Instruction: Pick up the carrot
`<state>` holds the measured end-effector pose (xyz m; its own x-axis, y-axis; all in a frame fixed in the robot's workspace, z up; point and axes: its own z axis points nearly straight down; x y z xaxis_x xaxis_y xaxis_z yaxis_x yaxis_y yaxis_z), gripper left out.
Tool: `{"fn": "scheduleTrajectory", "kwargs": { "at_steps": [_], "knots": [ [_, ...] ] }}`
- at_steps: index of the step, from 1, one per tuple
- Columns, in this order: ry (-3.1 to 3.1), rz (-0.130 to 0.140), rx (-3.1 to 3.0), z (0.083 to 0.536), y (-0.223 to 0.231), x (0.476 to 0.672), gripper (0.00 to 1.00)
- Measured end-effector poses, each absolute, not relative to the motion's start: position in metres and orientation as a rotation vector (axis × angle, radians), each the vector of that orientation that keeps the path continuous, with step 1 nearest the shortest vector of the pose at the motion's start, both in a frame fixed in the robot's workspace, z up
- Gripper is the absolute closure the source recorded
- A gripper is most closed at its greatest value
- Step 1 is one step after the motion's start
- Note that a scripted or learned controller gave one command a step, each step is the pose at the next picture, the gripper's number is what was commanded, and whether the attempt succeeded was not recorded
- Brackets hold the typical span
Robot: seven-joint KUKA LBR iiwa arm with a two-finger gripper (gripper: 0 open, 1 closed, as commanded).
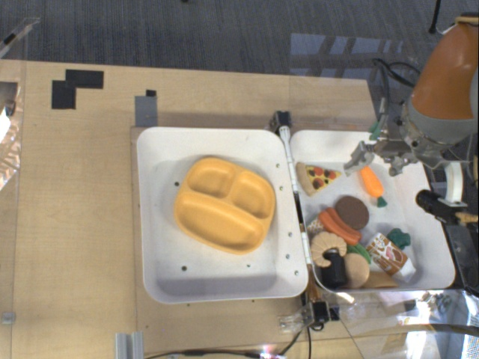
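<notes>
- Well, the carrot point(372, 182) lies in the right bin point(441, 271), toward its far edge, with its orange body slanting and a small green tip pointing at the near right corner.
- The hand point(378, 152) hangs just above the carrot's far end; its two fingers look spread apart, one toward the pizza slice point(317, 177) and one on the arm's side, with nothing between them.
- I'd judge the carrot to be a toy: light, stiff, smooth plastic or the like, so it won't crush but could slip or roll out of a loose pinch.
- The best hold looks to be across the thick orange middle, fingers closing on its two long sides; the green tip is too small and thin to trust.
- Space is fair: the pizza slice sits apart to its left, and the brown round piece point(352, 212) lies just nearer the front, so the fingers should have room if they come straight down.
- The left bin point(153, 223) carries a yellow divided plate point(224, 204), well away from all this.
- The carrot's taper may push it sideways when squeezed, so a centred grip matters.
</notes>
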<state>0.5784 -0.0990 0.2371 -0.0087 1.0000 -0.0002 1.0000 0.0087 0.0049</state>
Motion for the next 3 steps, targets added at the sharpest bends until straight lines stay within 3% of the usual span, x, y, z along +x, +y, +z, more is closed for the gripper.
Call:
{"fn": "scheduleTrajectory", "kwargs": {
  "at_steps": [1, 2, 3],
  "knots": [
    [2.524, 0.000, 1.868, 0.139, -0.151, 0.606, 0.00],
    [2.215, 0.008, 2.215, 0.087, -0.185, 0.627, 0.00],
    [2.218, 0.017, 2.204, 0.100, -0.184, 0.630, 1.00]
  ]
}}
